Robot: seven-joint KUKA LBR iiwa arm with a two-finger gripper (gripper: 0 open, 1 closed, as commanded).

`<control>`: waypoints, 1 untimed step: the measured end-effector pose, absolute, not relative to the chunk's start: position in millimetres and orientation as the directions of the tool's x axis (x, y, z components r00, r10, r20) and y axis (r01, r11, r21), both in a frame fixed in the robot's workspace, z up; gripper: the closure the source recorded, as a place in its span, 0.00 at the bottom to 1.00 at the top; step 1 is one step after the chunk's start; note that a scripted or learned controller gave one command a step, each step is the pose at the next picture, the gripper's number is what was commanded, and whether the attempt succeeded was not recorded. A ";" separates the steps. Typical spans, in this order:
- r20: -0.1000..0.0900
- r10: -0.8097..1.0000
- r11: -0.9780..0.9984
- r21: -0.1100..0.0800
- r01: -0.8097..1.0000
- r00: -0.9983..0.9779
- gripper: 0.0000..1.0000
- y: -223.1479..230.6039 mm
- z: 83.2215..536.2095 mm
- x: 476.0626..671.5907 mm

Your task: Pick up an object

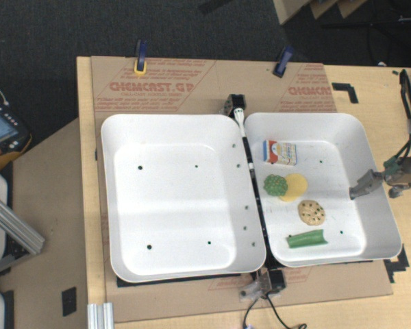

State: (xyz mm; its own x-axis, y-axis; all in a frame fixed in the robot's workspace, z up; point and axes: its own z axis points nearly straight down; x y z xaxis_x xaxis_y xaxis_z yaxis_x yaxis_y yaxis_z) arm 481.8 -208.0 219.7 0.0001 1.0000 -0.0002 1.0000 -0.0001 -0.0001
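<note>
The right bin (342, 132) holds several small items. A white carton with red and blue print (281, 153) lies near its back. In the middle a green broccoli piece (275, 185) touches a yellow round piece (296, 186). A brown cookie (312, 212) lies just in front of them, and a flat green bar (306, 238) lies near the front wall. My gripper (362, 186) reaches in over the bin's right side, low, right of the yellow piece and the cookie, with bare bin floor between it and them. Nothing is seen in its grasp.
The left bin (123, 184) sits beside the right one, joined by a black hinge strip (250, 177). Both rest on a cardboard sheet (192, 81) held by clamps (140, 64) at the back. Cables (407, 101) hang at the far right.
</note>
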 end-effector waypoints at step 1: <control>0.002 1.000 0.011 0.006 1.000 -0.011 0.00 -139.6 215.5 578.9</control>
State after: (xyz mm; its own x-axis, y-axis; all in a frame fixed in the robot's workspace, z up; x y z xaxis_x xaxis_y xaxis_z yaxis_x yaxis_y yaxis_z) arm 578.9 -139.6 215.5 -0.0110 0.9999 0.0018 0.9999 0.0110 0.0063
